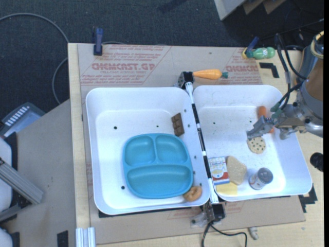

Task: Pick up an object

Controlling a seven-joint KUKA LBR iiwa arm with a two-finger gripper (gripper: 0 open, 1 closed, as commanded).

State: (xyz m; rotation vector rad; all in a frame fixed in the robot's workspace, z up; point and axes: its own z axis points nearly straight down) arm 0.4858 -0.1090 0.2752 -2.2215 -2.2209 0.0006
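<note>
My gripper (pixel 268 128) hangs low over the right bin (pixel 293 153), near its right-hand side. Just below and left of it a round speckled cookie (pixel 256 145) lies on the bin floor, apart from the gripper. A small orange piece (pixel 262 110) lies just behind the gripper. Along the bin's front stand a small milk carton (pixel 219 169), a tan bread slice (pixel 237 170), a yellow cheese wedge (pixel 227 189) and a silver can (pixel 261 177).
The left bin (pixel 105 133) holds a blue divided plate (pixel 157 164), a brown chocolate piece (pixel 178 124) and a small pretzel-like item (pixel 193 193). Behind the bins, a toy carrot (pixel 207 74) and a green bottle (pixel 261 53) lie on the board.
</note>
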